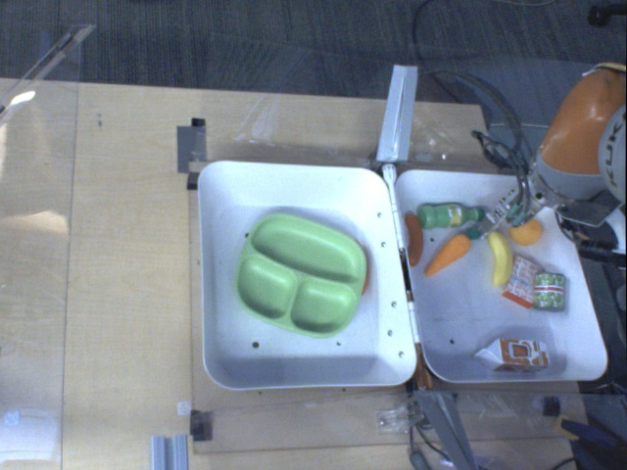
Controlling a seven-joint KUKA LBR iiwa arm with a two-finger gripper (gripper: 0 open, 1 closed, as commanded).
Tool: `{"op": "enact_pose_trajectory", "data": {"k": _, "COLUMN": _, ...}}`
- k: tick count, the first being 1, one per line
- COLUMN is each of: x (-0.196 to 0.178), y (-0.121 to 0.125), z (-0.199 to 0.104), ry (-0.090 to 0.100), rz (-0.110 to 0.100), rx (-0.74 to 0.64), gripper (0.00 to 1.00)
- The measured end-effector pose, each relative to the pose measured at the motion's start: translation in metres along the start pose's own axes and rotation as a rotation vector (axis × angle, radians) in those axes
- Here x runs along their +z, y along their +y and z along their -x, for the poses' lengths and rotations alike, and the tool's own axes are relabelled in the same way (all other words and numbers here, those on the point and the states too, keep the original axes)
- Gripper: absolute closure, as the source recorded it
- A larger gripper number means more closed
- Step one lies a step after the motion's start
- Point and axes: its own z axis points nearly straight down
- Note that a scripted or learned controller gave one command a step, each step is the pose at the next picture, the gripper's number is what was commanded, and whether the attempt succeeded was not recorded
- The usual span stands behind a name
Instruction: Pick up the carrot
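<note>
The carrot (pixel 449 254) lies in the right bin (pixel 588 360), slanted, with its thin tip toward the bin's left wall. My gripper (pixel 507 210) hangs over the upper part of the same bin, up and to the right of the carrot and apart from it. It sits close to the cap end of a green bottle (pixel 446 214) and just above a yellow banana (pixel 500 258). The grey arm with its orange band (pixel 578 125) comes in from the right.
The right bin also holds a reddish sausage (pixel 413 238) by its left wall, a small orange fruit (pixel 527 231), a red and green packet (pixel 537 286) and a brown packet (pixel 517 352). A green divided plate (pixel 300 273) lies in the left bin (pixel 225 351).
</note>
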Motion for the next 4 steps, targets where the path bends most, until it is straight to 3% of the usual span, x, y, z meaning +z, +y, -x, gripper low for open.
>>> {"op": "enact_pose_trajectory", "data": {"k": 1, "x": -0.019, "y": 0.009, "z": 0.006, "ry": 0.001, "rz": 0.001, "rx": -0.376, "gripper": 1.00}}
{"op": "enact_pose_trajectory", "data": {"k": 2, "x": -0.001, "y": 0.002, "z": -0.025, "ry": -0.001, "rz": 0.003, "rx": -0.784, "gripper": 1.00}}
{"op": "enact_pose_trajectory", "data": {"k": 3, "x": -0.021, "y": 0.003, "z": 0.001, "ry": 0.001, "rz": 0.001, "rx": -0.889, "gripper": 1.00}}
{"op": "enact_pose_trajectory", "data": {"k": 4, "x": 0.000, "y": 0.026, "z": -0.024, "ry": -0.001, "rz": 0.003, "rx": -0.874, "gripper": 1.00}}
